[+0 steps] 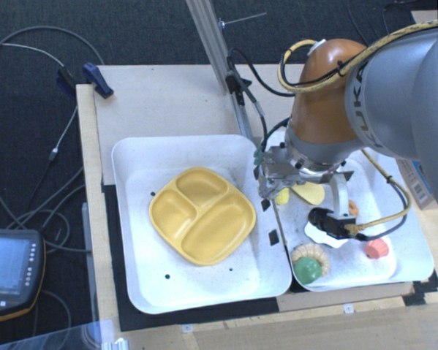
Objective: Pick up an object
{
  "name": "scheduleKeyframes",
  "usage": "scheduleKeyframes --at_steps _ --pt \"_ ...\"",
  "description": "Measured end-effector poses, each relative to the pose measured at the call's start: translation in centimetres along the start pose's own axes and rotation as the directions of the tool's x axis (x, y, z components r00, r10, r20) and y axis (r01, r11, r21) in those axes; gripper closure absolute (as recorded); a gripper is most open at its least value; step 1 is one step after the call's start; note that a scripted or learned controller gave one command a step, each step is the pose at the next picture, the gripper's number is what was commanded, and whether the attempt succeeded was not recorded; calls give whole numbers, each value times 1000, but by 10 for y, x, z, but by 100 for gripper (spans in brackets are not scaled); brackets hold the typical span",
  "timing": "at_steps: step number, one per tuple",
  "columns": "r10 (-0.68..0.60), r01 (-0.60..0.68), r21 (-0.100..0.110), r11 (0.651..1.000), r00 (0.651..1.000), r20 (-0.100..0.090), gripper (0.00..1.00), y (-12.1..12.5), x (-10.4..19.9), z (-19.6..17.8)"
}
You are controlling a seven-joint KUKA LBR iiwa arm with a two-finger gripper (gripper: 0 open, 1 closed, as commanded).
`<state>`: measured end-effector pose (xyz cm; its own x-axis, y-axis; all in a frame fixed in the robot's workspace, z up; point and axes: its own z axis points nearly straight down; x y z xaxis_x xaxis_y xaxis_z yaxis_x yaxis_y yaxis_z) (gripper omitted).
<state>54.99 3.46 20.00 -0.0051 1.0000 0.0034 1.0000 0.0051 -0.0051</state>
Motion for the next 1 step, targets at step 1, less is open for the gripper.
scheduleKeyframes --at_steps 1 --pt "-2 2 0 1000 1000 -1 100 -19 51 -3"
